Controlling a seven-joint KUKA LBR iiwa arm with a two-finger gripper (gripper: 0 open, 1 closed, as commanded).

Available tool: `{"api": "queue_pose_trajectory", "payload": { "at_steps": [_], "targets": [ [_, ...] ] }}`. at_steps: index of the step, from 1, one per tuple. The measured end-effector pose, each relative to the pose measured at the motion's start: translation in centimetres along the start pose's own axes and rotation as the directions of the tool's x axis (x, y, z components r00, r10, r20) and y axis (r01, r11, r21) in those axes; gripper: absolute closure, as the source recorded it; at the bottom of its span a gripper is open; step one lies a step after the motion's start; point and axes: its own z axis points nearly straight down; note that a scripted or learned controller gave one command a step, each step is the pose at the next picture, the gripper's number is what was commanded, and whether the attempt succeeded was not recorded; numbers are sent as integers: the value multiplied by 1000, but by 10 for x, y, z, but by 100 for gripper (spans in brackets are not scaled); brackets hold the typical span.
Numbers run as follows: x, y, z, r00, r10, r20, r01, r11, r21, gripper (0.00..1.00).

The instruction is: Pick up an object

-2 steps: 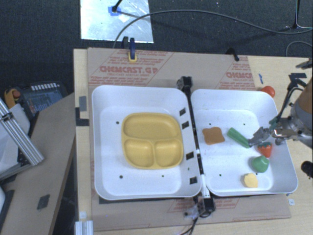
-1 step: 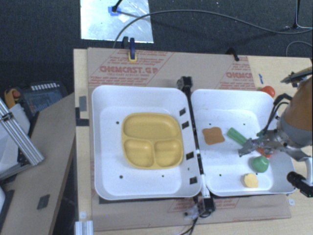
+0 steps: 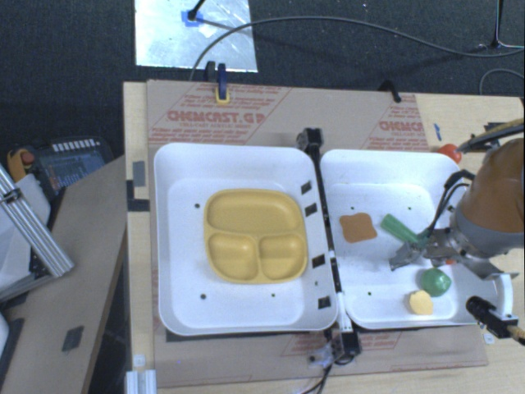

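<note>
Reaching in from the right, the grey arm with its orange band (image 3: 496, 191) hangs low over the right bin (image 3: 361, 171), and the gripper (image 3: 408, 255) sits right down among the pieces there. Its tip is at the lower end of the green stick (image 3: 399, 228), which lies slanted on the bin floor; whether the fingers are spread or closed on it I cannot tell, the metal blurs together at this angle. Just left of the stick rests the flat brown square (image 3: 358, 227). Below the gripper sits the green round piece (image 3: 435, 282), and beside that, nearer the front wall, the small yellow piece (image 3: 420, 303). Over in the left bin (image 3: 176, 179), the yellow divided tray (image 3: 253, 235) lies flat in the middle, well apart from the action.
</note>
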Motion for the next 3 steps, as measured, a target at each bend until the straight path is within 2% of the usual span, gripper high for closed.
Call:
{"api": "queue_pose_trajectory", "payload": {
  "at_steps": [1,3],
  "targets": [
    [-1,1,-12,1000,0,2,0,1000,-4,100],
    [15,2,-118,1000,-4,3,4,1000,-8,100]
  ]
}}
